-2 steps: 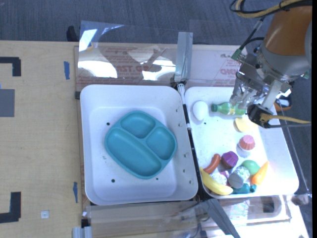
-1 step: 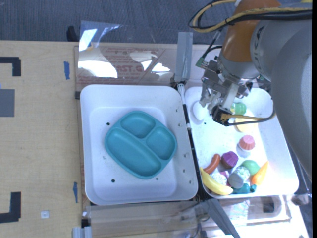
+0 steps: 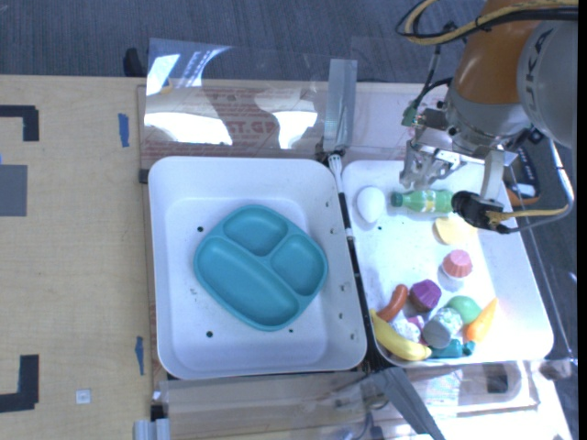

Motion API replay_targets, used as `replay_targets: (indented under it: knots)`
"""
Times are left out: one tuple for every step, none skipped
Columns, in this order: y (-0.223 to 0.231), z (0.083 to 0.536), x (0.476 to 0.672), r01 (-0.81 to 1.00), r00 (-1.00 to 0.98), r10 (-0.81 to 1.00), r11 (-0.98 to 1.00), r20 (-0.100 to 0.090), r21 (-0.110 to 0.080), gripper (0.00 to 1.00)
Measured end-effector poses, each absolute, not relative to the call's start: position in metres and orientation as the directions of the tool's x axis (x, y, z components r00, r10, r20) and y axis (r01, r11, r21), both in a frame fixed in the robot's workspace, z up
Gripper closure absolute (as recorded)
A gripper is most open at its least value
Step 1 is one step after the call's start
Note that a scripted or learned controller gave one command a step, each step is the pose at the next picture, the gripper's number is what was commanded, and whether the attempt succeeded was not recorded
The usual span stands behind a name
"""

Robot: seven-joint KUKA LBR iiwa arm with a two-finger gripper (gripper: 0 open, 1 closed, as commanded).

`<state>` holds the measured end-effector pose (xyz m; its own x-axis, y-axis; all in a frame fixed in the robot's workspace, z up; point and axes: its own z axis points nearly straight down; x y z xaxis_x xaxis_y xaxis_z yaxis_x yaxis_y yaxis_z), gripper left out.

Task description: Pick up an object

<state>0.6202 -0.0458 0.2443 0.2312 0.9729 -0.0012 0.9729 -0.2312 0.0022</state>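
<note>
Camera view: green bottle (image 3: 424,201) lengthwise left-right under hand (image 3: 421,178)

A dark grey floor (image 3: 275,7) is seen along the 12 o'clock edge. A pale wooden bench top (image 3: 69,246) is spread from 9 o'clock toward centre, marked with black squares (image 3: 23,122) and blue tape (image 3: 123,128). A clear, glare-streaked panel (image 3: 229,108) is set at 11 o'clock. Bright light is cast toward 3 o'clock.
</note>
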Motion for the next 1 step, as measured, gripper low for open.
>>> replay_targets:
  knots:
    - [0.0181, 0.2283, 0.596, 0.995, 0.1, 0.995, -0.1, 0.001, -0.004, 1.0]
